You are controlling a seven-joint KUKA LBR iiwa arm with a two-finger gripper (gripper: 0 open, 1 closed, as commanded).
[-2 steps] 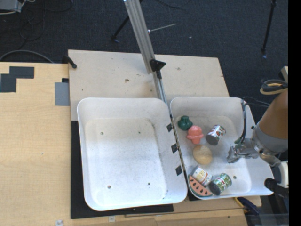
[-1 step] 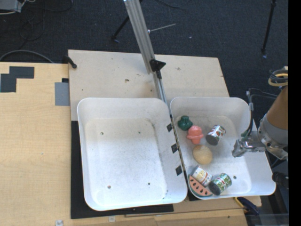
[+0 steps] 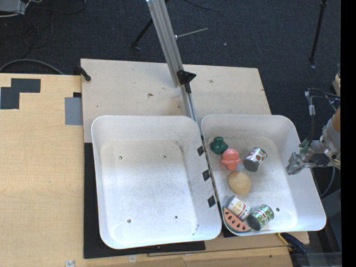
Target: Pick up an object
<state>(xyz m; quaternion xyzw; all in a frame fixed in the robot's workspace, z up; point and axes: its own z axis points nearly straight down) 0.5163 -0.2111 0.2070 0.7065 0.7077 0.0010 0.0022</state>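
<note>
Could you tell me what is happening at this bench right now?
A robot arm reaches in from the right, its gripper at the right bin's right edge, holding nothing visible. The toys lie in that bin: a green piece, a pink one, a tan ball, two small cans and a watermelon slice. No object has been picked up yet.

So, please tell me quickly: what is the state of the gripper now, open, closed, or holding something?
Gripper: open or closed cannot be told; it sits at the right rim of the right shallow white bin, with no object seen in it.
</note>
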